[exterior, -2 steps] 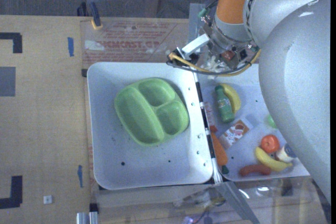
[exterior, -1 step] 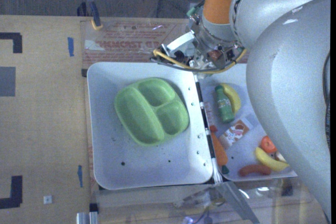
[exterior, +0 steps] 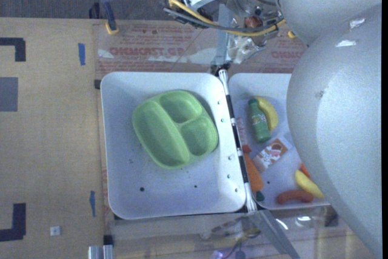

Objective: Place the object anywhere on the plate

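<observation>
A green plate [exterior: 176,128] with three compartments lies in the middle of the left bin [exterior: 121,185], with nothing on it. The right bin [exterior: 276,85] holds a green bottle [exterior: 259,121], a yellow banana [exterior: 269,111] beside it, an orange carrot [exterior: 254,174], a small printed packet [exterior: 271,154], a red sausage [exterior: 294,196] and a second banana [exterior: 307,182]. My gripper [exterior: 225,57] hangs at the back edge of the bins, above the divider between them, apart from the plate and the objects. Nothing shows between its tips.
The large grey arm [exterior: 339,118] covers the right half of the right bin. Yellow cables [exterior: 194,14] loop off the wrist. The wooden bench [exterior: 48,130] stretches to the left with blue tape marks [exterior: 81,53].
</observation>
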Robot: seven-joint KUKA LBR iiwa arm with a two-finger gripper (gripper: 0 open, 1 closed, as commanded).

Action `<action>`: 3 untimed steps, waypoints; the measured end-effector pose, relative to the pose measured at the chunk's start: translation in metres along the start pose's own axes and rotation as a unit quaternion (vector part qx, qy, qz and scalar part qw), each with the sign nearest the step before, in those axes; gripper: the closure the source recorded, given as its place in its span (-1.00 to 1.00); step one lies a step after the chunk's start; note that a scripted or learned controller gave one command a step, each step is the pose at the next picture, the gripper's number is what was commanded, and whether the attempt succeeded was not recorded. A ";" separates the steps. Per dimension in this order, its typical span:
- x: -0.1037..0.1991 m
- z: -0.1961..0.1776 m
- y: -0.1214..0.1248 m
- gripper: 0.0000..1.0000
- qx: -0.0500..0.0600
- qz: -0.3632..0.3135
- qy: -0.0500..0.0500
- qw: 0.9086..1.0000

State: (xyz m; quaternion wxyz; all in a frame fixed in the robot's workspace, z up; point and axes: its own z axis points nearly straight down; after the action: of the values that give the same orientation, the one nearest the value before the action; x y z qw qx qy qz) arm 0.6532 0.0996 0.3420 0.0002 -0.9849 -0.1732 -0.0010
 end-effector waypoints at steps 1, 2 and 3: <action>-0.060 0.101 -0.026 1.00 0.001 0.021 -0.002 1.000; -0.008 0.087 -0.022 1.00 0.000 0.004 -0.001 1.000; 0.001 0.119 -0.038 1.00 0.001 0.051 -0.001 0.999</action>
State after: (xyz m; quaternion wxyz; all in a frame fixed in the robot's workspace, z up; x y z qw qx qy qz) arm 0.6412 0.1359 0.2234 0.0006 -0.9925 -0.1224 0.0003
